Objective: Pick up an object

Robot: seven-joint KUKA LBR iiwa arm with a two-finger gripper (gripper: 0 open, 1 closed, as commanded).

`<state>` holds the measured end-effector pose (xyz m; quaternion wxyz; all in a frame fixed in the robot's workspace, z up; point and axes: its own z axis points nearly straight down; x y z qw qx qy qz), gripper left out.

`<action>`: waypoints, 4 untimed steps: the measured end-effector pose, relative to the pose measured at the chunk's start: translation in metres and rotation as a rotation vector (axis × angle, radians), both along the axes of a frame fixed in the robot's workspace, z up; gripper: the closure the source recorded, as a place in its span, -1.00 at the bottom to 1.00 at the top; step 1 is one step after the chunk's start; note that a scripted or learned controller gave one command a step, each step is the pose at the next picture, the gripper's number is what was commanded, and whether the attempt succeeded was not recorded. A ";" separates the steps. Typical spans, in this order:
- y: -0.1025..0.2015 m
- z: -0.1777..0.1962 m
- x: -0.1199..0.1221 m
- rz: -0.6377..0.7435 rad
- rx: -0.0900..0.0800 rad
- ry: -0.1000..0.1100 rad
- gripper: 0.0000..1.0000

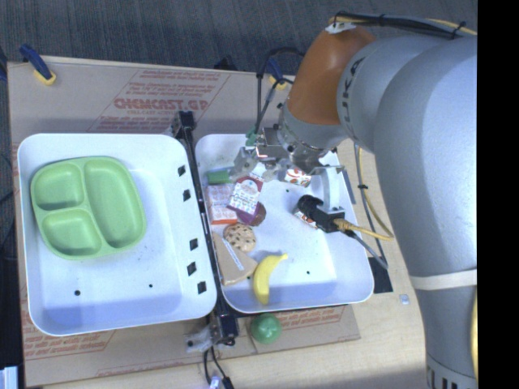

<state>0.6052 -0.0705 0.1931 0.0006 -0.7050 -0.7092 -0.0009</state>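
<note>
Hovering gripper (pixel 258 162) just above packet (pixel 244 196)

Dark grey ribbed floor (pixel 146 14) beyond the gripper (pixel 272 162), across the whole far side of the view. Brown cardboard sheet (pixel 154 96) with red print laid flat over the bench, spreading beyond and to the view's left of the gripper. Blue clamp (pixel 36 63) on the cardboard's far corner, well apart from the gripper toward the view's left. Pale wood bench top (pixel 389 339) bare on the near side, nearer than the gripper and toward the view's right. Lighting bright and even; shadows soft.
</note>
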 end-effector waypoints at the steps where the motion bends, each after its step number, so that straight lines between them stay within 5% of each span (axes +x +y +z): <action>1: 0.065 0.037 -0.049 0.000 -0.001 0.003 1.00; 2: 0.043 0.076 -0.119 -0.001 -0.002 0.002 1.00; 3: 0.044 0.085 -0.119 0.003 -0.002 0.003 1.00; 4: 0.050 0.008 -0.129 0.001 -0.002 0.005 1.00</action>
